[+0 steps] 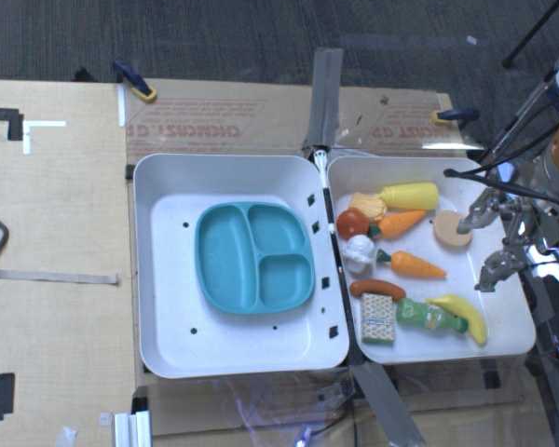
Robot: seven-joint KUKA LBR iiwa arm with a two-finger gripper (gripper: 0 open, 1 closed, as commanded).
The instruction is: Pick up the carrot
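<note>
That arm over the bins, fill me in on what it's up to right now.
The arm reaches in from the right, its gripper open and hovering over the right bin, holding nothing. That bin is full of toy food: two carrots, one near the middle and another just above it, plus a corn cob, tomato, sausage and banana. The left bin holds a teal divided plate. No carrot has been picked up yet.
</note>
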